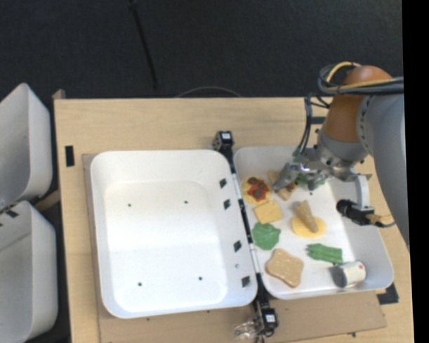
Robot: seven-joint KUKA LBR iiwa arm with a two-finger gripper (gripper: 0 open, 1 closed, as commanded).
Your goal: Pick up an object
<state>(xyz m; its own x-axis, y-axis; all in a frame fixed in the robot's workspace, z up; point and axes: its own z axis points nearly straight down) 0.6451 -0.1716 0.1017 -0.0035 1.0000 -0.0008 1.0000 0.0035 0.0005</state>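
The right bin [368, 257] holds several toy foods. A red and orange pizza-like piece [256, 190] lies near its left wall, with a yellow cheese square [268, 212] and a green leaf [266, 236] below it. A slice of toast [284, 267] sits at the front. A tan cone rests on a yellow disc [308, 224]. A green pod [324, 253] and a white cylinder with a grey end [348, 274] lie at the front right. My gripper [297, 174] hangs low over the bin's back part, right above a small brown piece [283, 187].
The left bin [103, 206] stands beside the right one, the two rims meeting along a divider with black clips [238, 216]. The wooden bench [163, 120] extends behind the bins. White shapes [13, 146] stand past the bench's left edge.
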